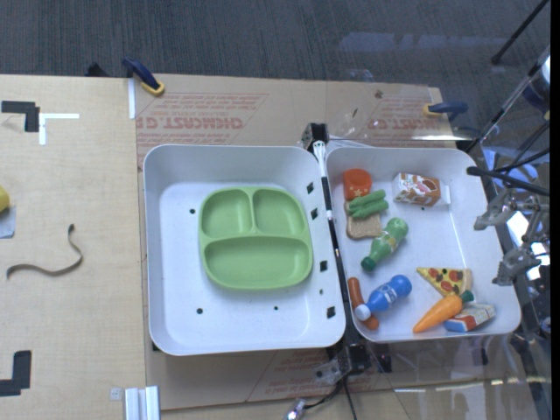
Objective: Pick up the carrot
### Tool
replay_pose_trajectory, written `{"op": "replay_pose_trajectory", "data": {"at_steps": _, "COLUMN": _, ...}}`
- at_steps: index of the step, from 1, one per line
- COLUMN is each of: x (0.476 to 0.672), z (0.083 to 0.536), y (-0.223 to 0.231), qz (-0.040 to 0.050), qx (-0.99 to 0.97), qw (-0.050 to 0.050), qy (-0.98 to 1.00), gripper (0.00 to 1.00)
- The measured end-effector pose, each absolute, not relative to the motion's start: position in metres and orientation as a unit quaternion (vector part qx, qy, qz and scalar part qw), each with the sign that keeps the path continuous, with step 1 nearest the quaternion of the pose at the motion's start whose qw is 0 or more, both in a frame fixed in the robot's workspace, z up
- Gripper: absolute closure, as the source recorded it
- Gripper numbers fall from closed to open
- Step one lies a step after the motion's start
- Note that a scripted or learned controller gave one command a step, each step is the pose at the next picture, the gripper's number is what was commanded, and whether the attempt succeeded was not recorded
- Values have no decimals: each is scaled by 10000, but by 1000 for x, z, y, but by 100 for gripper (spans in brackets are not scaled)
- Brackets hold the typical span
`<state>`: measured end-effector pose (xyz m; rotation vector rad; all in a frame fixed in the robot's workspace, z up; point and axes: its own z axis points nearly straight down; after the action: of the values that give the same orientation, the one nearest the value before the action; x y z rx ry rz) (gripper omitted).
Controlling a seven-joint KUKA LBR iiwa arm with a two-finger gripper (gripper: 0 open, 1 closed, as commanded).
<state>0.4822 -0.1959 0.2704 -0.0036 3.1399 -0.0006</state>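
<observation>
Bright even overhead light, soft shadows, mild glare, slightly soft focus

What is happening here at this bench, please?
A robot arm is meant to pick up the carrot, but has not taken it yet. The carrot lies in the right bin among other toy foods, beside the pizza slice. The gripper sits at that bin's right edge. The left bin holds a green divided plate.

1. The two bins (157, 322) look like smooth white plastic with a soft sheen.
2. The green divided plate (256, 237) is matt plastic.
3. The carrot (437, 312) and blue bottle (385, 296) look like glossy toy plastic.
4. The bench (70, 322) has a pale matt wood-grain surface, with brown printed cardboard (210, 116) beneath the bins.
</observation>
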Motion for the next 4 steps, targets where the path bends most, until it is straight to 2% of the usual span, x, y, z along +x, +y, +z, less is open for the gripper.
{"op": "replay_pose_trajectory", "data": {"at_steps": 1, "x": 487, "z": 158, "y": -207, "qz": 4, "qx": -1433, "qw": 9, "qy": 9897, "gripper": 0}}
{"op": "replay_pose_trajectory", "data": {"at_steps": 2, "x": 498, "z": 100, "y": -217, "qz": -45, "qx": -2884, "qw": 147, "qy": 9574, "gripper": 0}}
{"op": "replay_pose_trajectory", "data": {"at_steps": 3, "x": 491, "z": 95, "y": -174, "qz": -26, "qx": -3472, "qw": 72, "qy": 9378, "gripper": 0}}
{"op": "replay_pose_trajectory", "data": {"at_steps": 4, "x": 516, "z": 92, "y": -157, "qz": 1, "qx": -2788, "qw": 25, "qy": 9603, "gripper": 0}}
